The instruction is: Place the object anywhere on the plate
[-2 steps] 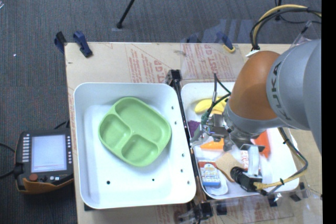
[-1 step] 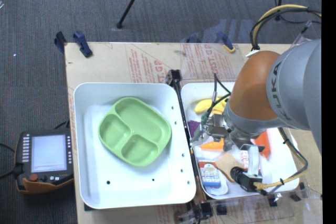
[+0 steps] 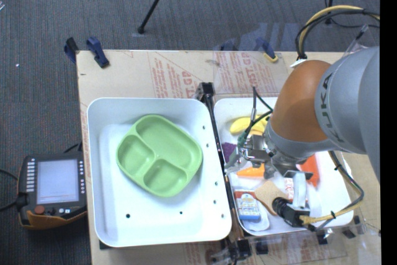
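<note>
A green divided plate (image 3: 159,154) lies in the left white bin (image 3: 105,121), tilted a little, with nothing on it. My gripper (image 3: 253,161) hangs low over the right bin (image 3: 226,105), among a clutter of small items. The arm's orange band and grey body cover most of that bin. Under the gripper I see an orange piece (image 3: 251,173), a purple item (image 3: 228,149) to its left and a yellow object (image 3: 240,125) behind it. The wrist hides the fingertips.
A small blue-and-white package (image 3: 248,206) and a tan piece (image 3: 268,194) lie at the front of the right bin. An orange-red object (image 3: 312,170) sits to the right of the arm. A teach pendant (image 3: 53,188) rests on the floor at left.
</note>
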Robot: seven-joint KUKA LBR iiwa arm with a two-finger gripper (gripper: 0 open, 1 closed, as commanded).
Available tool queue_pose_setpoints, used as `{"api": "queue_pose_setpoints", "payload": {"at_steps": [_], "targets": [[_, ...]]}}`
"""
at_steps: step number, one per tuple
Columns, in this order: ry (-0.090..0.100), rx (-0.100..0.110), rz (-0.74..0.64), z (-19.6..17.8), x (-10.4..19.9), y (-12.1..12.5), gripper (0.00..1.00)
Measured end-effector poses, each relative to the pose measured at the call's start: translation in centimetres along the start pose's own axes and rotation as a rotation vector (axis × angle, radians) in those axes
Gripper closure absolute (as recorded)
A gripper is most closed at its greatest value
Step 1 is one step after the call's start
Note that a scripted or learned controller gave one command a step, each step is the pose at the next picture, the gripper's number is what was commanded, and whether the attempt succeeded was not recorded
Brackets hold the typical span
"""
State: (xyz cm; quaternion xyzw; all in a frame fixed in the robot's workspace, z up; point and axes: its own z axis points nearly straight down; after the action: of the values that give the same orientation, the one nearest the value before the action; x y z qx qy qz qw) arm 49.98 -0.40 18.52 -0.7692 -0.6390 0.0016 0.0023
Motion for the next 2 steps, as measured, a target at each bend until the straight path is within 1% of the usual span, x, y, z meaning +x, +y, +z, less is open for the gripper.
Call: {"api": "queue_pose_setpoints", "payload": {"at_steps": [2], "targets": [[0.000, 0.000, 0.000, 0.00, 0.00, 0.00, 0.00]]}}
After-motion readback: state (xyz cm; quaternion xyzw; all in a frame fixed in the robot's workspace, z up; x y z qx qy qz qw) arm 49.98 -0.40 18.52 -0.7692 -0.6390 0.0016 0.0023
